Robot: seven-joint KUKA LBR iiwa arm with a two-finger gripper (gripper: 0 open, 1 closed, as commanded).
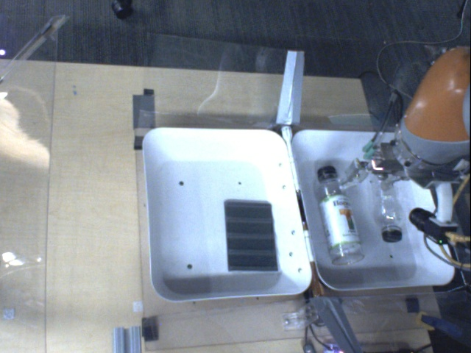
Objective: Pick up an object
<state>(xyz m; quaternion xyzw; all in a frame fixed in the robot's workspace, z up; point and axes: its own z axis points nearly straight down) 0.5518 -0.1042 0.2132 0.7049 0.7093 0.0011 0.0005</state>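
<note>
dark carpet floor [221,6], pale wooden bench [88,197]

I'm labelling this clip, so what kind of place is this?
Probably a robotics lab's bin-picking station: two shallow white plastic bins side by side on a pale wooden bench, a grey arm with an orange band over the right one, and loose cables.

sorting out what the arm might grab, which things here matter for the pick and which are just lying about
For the pick:
- clear plastic bottle with black cap and white label, lying in the right white bin
- small clear vial with dark cap, beside it
- gripper, above them

Lying about:
- dark ribbed rectangular tray in the left white bin
</note>
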